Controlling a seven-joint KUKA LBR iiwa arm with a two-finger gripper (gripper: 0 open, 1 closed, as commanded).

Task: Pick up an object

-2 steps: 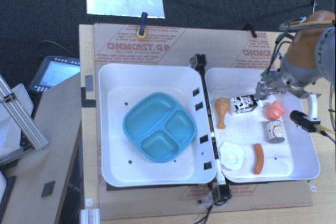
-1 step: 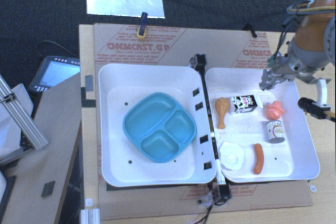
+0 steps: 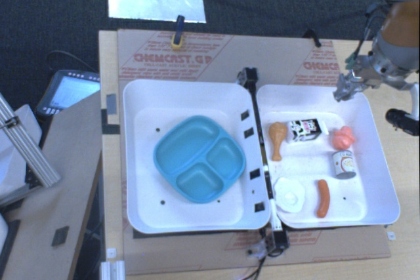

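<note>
Approach step: gripper (image 3: 346, 86), finger state indiscernible, is poised over right bin (image 3: 377, 141) far corner; descent onto milk carton (image 3: 306, 129) is required next.

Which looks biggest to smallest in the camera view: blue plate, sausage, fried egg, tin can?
1. Blue divided plate, by far the largest.
2. Fried egg.
3. Tin can and sausage: too close to rank; the sausage is longer, the can wider.

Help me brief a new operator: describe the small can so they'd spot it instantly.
Look in the right white bin, toward its right side. The can sits just below the pink toy and above the sausage. It is the only cylinder there, with a grey top.
</note>
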